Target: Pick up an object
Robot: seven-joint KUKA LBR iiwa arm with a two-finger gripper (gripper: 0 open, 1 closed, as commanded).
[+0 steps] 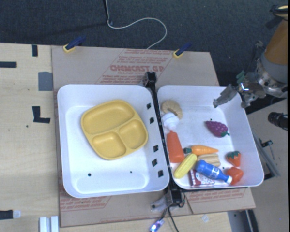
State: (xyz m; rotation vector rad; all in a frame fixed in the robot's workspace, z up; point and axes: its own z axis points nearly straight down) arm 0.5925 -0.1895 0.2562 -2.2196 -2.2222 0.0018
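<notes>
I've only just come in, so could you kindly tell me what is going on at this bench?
A KUKA arm is reaching in from the right, its end effector hovering over the far right rim of the right bin with nothing in it. That bin holds toy food: purple grapes, a carrot, corn, an orange bottle and a blue bottle. The left bin holds a yellow divided plate. Nothing has been picked up yet.

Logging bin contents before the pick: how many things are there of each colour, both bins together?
Yellow: 2, divided plate, corn
Orange/red: 4, bottle, carrot, strawberry, red piece
Purple: 1, grapes
Blue: 1, bottle
Tan: 1, mushroom
Total: 9
</notes>
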